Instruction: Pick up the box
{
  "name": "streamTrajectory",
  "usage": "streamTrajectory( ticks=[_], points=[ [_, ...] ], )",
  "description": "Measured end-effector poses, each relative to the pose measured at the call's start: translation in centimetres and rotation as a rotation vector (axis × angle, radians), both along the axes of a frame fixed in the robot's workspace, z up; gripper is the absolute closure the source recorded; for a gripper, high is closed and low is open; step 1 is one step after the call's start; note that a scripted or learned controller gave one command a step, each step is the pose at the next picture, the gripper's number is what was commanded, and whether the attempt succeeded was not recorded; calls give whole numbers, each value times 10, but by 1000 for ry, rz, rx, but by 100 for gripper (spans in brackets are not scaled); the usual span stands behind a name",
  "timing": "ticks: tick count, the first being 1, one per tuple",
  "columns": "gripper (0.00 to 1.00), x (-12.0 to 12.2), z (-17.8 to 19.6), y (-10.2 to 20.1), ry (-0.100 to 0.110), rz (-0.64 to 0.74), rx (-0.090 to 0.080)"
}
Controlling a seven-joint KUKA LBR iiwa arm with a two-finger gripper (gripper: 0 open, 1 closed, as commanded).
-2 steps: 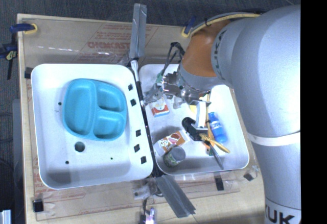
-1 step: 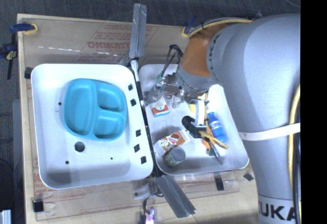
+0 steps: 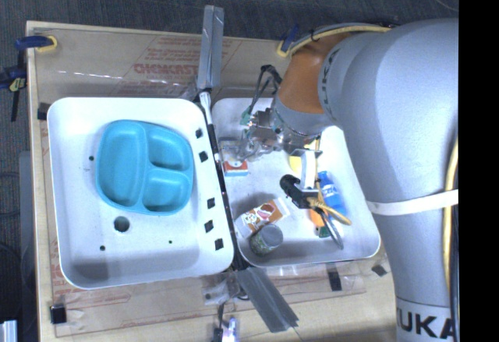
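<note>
While the arm reaches into the right bin (image 3: 355, 243), the gripper (image 3: 248, 142) hangs just above the box (image 3: 236, 167).

Near to far: a round tin (image 3: 267, 239) at six o'clock, a snack packet (image 3: 263, 215), then the small orange-and-white box at nine o'clock, by the bin's left wall. It looks light, stiff and flat; gripping across its short sides seems best. Its long axis seems to run roughly three-to-nine. Whether the gripper is clenched or released cannot be told.
</note>
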State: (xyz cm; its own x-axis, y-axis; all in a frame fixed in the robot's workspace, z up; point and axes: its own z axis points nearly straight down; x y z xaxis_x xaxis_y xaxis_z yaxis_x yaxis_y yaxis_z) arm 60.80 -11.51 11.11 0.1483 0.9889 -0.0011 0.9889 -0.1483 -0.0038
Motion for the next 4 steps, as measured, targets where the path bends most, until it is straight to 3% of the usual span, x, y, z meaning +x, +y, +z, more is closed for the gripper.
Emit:
streamTrajectory(
  ticks=[1, 2, 3, 4],
  points=[
    [100, -9, 17, -15, 0, 89, 2],
    [100, -26, 111, 3, 0, -434, 0],
    [100, -25, 120, 4, 4, -425, 1],
    [100, -41, 165, -20, 0, -737, -1]
  ],
)
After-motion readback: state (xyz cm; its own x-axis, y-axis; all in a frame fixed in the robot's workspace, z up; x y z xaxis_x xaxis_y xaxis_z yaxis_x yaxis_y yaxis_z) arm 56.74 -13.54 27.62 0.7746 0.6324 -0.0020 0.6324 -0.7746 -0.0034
